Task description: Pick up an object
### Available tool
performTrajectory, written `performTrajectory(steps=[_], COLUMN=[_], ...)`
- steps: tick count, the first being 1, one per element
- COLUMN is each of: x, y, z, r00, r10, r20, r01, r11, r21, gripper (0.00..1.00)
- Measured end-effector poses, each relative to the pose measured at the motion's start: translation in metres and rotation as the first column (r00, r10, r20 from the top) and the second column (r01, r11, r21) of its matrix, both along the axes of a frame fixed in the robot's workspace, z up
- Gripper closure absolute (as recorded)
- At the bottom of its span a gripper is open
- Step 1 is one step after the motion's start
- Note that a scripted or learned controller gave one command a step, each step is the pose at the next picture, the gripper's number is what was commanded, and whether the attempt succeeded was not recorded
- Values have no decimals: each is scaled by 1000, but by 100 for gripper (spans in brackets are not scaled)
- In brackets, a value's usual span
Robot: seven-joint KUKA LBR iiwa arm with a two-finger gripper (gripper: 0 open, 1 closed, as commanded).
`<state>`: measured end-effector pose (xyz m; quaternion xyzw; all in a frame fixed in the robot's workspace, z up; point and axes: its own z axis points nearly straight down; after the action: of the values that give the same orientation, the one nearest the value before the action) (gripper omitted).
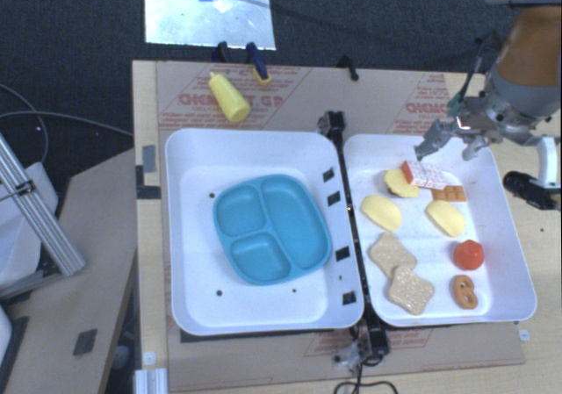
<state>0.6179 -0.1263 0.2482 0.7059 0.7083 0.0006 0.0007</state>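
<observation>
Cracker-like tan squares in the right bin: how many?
2. One tan square lies near the right bin's middle-left; the other tan square sits just below it, toward the front edge, apparently touching it. None looks hidden.

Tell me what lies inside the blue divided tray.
The blue tray in the left bin shows three bare compartments with nothing in them. What is underneath the tray is covered.
</observation>
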Motion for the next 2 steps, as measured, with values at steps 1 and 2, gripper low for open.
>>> performTrajectory(steps=[1, 2], x=[-3, 1], y=[31, 29], z=[-150, -132], r00=[1000, 1000], r10=[3, 0], r20=[-10, 4], r01=[-3, 0], r11=[1000, 1000], r21=[2, -1], gripper=[0, 100])
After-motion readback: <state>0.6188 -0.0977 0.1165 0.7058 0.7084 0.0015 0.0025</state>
